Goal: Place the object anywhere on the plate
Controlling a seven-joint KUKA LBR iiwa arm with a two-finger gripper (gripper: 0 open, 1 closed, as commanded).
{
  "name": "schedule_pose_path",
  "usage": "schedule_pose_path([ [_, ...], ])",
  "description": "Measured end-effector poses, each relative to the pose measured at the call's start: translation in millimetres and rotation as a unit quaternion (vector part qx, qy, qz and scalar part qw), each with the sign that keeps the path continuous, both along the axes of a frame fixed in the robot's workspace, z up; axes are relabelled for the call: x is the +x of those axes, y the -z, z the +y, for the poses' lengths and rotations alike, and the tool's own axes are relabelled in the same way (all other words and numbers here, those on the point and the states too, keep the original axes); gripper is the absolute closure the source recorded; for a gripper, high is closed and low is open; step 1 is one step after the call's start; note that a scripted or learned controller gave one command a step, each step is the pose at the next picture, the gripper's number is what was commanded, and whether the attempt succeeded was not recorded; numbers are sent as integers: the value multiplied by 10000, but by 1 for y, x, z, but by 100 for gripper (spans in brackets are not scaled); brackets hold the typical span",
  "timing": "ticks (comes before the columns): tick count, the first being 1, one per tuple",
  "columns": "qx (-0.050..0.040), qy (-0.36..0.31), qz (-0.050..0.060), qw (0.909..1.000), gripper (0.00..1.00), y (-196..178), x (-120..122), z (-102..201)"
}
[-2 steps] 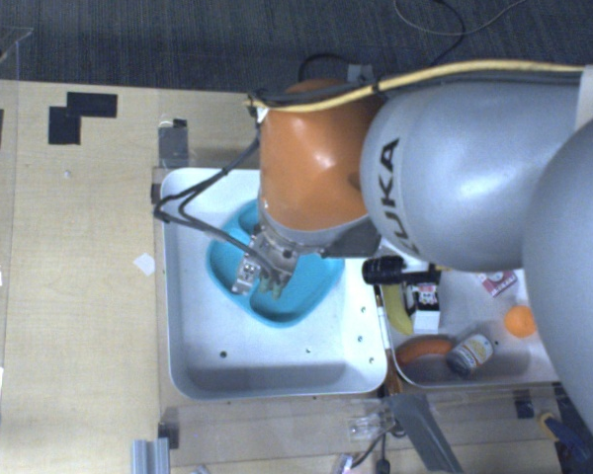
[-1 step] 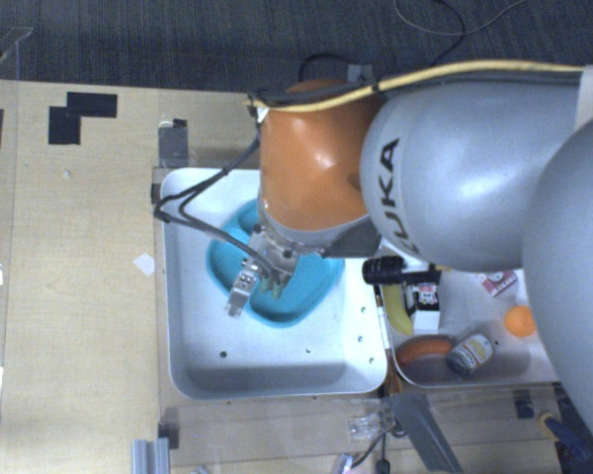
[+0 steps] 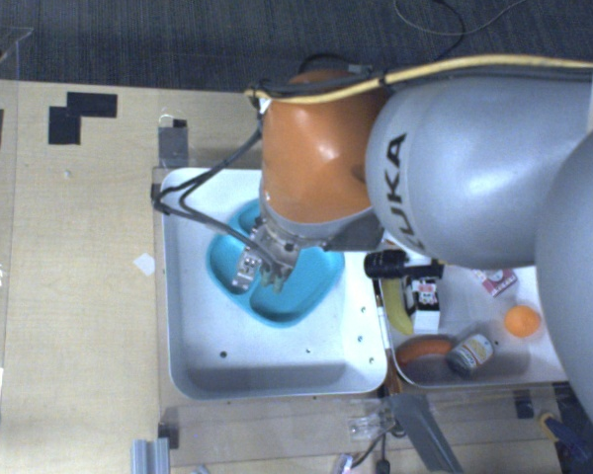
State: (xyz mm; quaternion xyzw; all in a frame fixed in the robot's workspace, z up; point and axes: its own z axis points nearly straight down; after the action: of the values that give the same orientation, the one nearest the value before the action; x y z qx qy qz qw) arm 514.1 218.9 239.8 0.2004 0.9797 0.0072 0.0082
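Note:
A blue plate (image 3: 306,286) lies in the left white bin (image 3: 267,373), partly covered by the arm. My gripper (image 3: 258,274) hangs right over the plate's middle, pointing down at it. Its metal fingers (image 3: 241,271) are close to the plate's surface. No object is visible between them from this angle, and the wrist hides part of the plate behind it.
The right bin (image 3: 514,368) holds a yellow banana (image 3: 399,309), a brown round item (image 3: 427,349), a small can (image 3: 471,352), an orange ball (image 3: 522,321) and a small black-and-white box (image 3: 425,292). The big grey arm covers most of that bin. Cables (image 3: 193,191) loop over the left bin's far-left corner.

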Motion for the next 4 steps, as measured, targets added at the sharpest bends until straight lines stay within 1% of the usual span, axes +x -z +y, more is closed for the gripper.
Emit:
schedule_pose_path([
  [1,-1,1,1,10000,0,0,0,0],
  [2,-33,905,83,9959,0,63,3,-7],
  [3,38,1123,-23,9937,0,146,-9,8],
  [4,56,1678,54,9858,0,132,-25,-56],
])
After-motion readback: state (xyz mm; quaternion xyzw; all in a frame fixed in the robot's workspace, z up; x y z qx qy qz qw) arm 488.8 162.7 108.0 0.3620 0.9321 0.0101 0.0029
